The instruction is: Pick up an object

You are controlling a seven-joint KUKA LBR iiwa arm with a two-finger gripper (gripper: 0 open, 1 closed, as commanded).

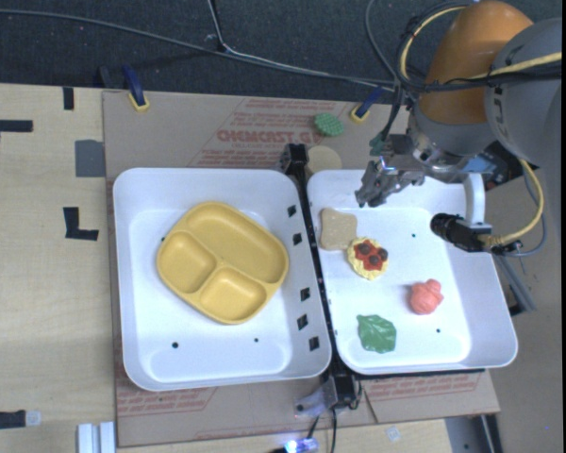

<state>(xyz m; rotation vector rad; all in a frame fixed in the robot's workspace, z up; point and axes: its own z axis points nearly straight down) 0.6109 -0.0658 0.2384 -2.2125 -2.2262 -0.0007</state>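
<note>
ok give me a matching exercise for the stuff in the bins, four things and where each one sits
Things:
1. yellow tray
2. toast
3. pink toy
4. green leaf

Places:
A. right bin, near its front edge
B. left bin, in its middle
C. right bin, by the divider, below the pincer
D. right bin, right of the green leaf and farther back

Pairs: 1-B, 2-C, 3-D, 4-A
</note>
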